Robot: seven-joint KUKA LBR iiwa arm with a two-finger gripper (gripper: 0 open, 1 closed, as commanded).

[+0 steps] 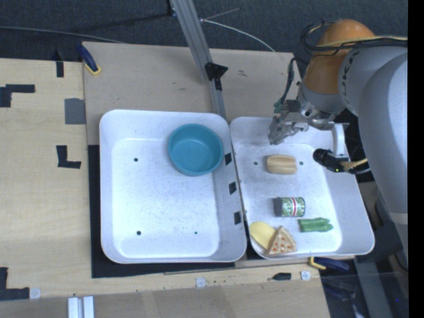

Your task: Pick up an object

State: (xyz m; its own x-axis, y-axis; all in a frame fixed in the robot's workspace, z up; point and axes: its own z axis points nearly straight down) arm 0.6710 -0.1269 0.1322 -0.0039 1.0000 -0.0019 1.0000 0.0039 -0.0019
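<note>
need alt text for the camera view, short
A grey arm's gripper hovers at the far end of the right bin, just beyond a bread roll. Nearer in that bin lie a can, a green vegetable, a yellow piece and a pizza slice. The left bin holds a blue bowl.

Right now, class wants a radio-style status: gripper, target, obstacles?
Gripper above right bin's far end, holding nothing visible. Bread roll nearest, just below it. Can farther down, no obstruction.
</note>
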